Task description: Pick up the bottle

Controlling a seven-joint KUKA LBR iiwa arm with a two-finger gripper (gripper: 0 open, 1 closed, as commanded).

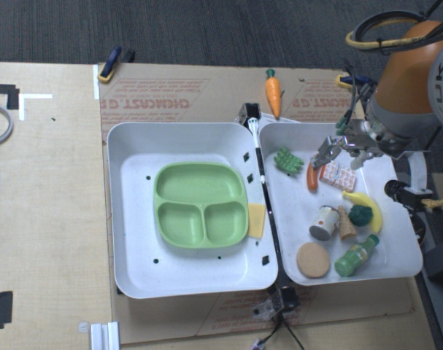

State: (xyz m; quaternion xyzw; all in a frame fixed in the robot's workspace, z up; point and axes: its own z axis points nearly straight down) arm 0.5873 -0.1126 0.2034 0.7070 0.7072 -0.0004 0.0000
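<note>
Progress was nil — the bottle lay untouched near the right bin's front, while the gripper hovered well apart, jaws spread, holding nothing.

Grey arm, orange band, yellow-black cable loop, metal gripper

Two white bins sit side by side on a desk. The left bin holds a green divided plate. In the right bin, the robot's hand hovers above the plate's far-right side, well apart from the green bottle lying near the front edge, beside a banana.
</note>
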